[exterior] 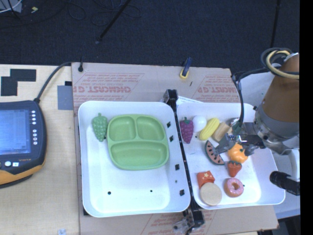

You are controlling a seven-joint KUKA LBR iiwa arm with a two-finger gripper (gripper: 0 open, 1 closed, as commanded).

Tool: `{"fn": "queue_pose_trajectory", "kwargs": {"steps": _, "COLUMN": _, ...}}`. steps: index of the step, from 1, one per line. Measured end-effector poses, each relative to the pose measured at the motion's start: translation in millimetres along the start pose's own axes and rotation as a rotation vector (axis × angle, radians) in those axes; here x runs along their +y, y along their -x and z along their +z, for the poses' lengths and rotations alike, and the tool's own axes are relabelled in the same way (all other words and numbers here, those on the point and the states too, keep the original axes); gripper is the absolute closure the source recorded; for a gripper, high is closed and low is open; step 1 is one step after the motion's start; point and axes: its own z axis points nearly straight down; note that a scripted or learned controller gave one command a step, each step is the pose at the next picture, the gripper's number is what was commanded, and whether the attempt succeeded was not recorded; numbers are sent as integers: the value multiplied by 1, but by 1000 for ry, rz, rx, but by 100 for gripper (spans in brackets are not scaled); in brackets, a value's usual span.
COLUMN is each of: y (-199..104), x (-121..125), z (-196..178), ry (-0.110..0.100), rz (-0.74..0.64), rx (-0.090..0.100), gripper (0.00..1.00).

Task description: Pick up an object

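Two white bins sit side by side on the bench. Left bin (93, 180) has a green divided plate (137, 142) w/ a bunch of green grapes (100, 127) just beside its left edge. Right bin (264, 192) is crowded w/ toy food: purple grapes (186, 129) at the left wall, a white egg-like piece (199, 123) next to them, a yellow banana (210, 128), a tan block (222, 130), a watermelon slice (213, 153), an orange pepper (237, 153), a small red strawberry-like piece (234, 168) just below it, a red piece w/ a star (205, 177), a round tan cookie (211, 194) and a pink donut (234, 187).

Arm comes in from the right – gripper (234, 142) is low in the right bin, right by the orange pepper and near the watermelon slice. Can't tell whether the fingers are spread or closed, or whether anything sits between them – too cluttered there.

A teach pendant (19, 141) lies on the bench, well apart to the left.
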Motion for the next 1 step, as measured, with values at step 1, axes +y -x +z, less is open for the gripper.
{"fn": "queue_pose_trajectory", "kwargs": {"steps": 1, "y": 0, "x": 2, "z": -6, "ry": 12, "rz": -2, "rx": -1, "gripper": 0}}
